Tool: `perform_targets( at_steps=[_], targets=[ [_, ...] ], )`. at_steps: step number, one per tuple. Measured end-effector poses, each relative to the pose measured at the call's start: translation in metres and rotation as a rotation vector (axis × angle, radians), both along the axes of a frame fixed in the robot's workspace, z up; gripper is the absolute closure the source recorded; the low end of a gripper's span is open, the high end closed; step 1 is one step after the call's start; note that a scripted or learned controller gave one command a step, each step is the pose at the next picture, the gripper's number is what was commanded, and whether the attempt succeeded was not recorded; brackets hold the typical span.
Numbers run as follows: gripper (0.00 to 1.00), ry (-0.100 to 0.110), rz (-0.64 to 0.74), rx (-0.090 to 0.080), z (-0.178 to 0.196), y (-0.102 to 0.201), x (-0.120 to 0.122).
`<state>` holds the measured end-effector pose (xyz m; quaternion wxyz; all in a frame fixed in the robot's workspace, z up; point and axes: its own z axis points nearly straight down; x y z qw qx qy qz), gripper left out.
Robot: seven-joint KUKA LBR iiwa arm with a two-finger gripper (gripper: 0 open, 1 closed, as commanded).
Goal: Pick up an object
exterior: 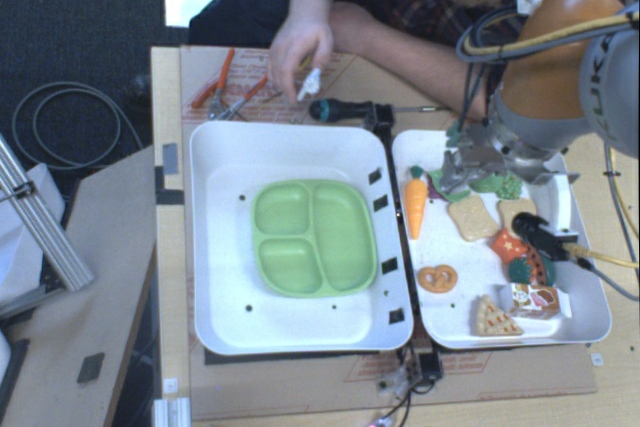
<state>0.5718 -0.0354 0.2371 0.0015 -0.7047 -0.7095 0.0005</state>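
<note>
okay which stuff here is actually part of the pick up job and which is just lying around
Part of the job:
hand, low over the right bin
carrot
bread slice
pretzel
waffle piece

Just lying about:
green divided plate in the left bin
orange-handled pliers behind the bins
screwdriver beside them

The arm [590, 80] is grey with a rounded orange band, yellow and dark cables trailing over it.
</note>
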Motion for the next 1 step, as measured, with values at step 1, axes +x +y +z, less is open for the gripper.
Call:
perform_targets(
  at_steps=[1],
  targets=[
    [1.0,-0.001,0.0,0.0,-0.0238,0.021,-0.0174]
  ],
)
